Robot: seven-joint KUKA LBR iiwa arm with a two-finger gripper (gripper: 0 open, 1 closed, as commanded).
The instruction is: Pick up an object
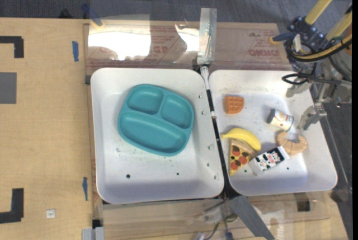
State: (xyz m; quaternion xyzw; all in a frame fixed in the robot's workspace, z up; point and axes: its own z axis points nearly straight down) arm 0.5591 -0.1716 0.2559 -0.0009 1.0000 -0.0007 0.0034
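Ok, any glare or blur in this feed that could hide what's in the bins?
Camera view: strong glare on the clear sheet behind the left bin, none on the bins themselves; the teal plate and banana look sharp; the hand is small and soft against the right bin, finger detail unclear.

Glossy plastic teal plate [156,119] (smooth)

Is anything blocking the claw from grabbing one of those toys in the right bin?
Nothing visible does. The gripper is already low at the bin's right side, beside the small bottle and just above the tan cookie.
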